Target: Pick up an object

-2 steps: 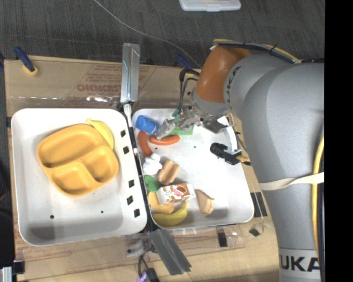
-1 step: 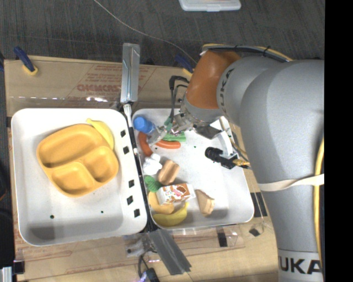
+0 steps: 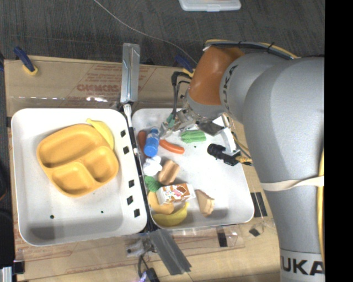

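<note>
"Beneath the two bins, what is there?"

"A surface (image 3: 60,74) covered in brown cardboard. Dark grey carpet (image 3: 66,22) shows beyond it, with a flat white lid (image 3: 209,4) lying on the carpet, well beyond the blue bottle (image 3: 151,144)."

"Where is that bottle?"

"In the right bin (image 3: 237,193), near its left wall. I place everything else from it. The left bin (image 3: 33,220) lies to the bottle's left, past a row of black clips. It holds a yellow divided plate (image 3: 77,160) with a yellow curved piece (image 3: 103,132) at the plate's far edge. A metal bar (image 3: 130,71) runs away from the bottle between the bins."

"What crowds the bottle?"

"A dark red piece (image 3: 142,137) touches its left side. An orange sausage shape (image 3: 172,147) lies just right of it, and a green piece (image 3: 193,136) is further right. Toward the viewer come a white lump (image 3: 151,165), a bread roll (image 3: 169,172), a small brown carton (image 3: 174,194) and a banana (image 3: 171,216). A torn bread piece (image 3: 206,202) sits right of the carton."

"And the robot?"

"The grey arm (image 3: 265,110) fills the space to the bottle's right, with its orange band (image 3: 212,77) above the bin's far edge. The end effector (image 3: 172,122) hangs just beyond and right of the bottle's cap. I cannot tell whether it is open or closed."

"How does the bottle look?"

"Small, bright blue and lying on its side, with a paler cap pointing away from the viewer."
</note>
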Tool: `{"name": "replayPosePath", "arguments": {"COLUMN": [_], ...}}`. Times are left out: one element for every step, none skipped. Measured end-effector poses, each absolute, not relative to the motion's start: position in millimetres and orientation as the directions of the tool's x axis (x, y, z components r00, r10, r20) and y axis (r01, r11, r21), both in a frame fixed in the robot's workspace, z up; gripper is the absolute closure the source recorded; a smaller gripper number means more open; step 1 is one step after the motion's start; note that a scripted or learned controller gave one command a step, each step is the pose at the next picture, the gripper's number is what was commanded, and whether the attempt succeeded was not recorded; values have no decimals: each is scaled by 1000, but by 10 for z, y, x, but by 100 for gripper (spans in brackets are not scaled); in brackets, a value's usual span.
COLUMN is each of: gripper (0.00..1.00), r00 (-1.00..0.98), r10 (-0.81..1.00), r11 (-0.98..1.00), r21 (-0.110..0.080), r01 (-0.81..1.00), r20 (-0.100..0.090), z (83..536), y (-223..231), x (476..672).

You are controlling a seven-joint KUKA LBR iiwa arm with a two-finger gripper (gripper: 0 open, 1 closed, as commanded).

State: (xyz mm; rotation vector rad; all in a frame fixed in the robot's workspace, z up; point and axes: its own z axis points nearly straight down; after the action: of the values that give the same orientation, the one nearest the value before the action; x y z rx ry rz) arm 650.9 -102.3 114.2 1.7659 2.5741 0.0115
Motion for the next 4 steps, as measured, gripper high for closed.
{"name": "replayPosePath", "arguments": {"gripper": [100, 0, 0, 100], "r00": [-268, -269, -227, -229], "r10": [963, 963, 974, 973], "r11": [268, 269, 227, 229], "r21": [2, -3, -11, 2], "r01": [963, 963, 974, 973], "r20": [-2, 0, 3, -3], "z": [1952, 1919, 912, 1114], "y": [-910, -906, -983, -997], "x": [6569, 6561, 6245, 6293]}}
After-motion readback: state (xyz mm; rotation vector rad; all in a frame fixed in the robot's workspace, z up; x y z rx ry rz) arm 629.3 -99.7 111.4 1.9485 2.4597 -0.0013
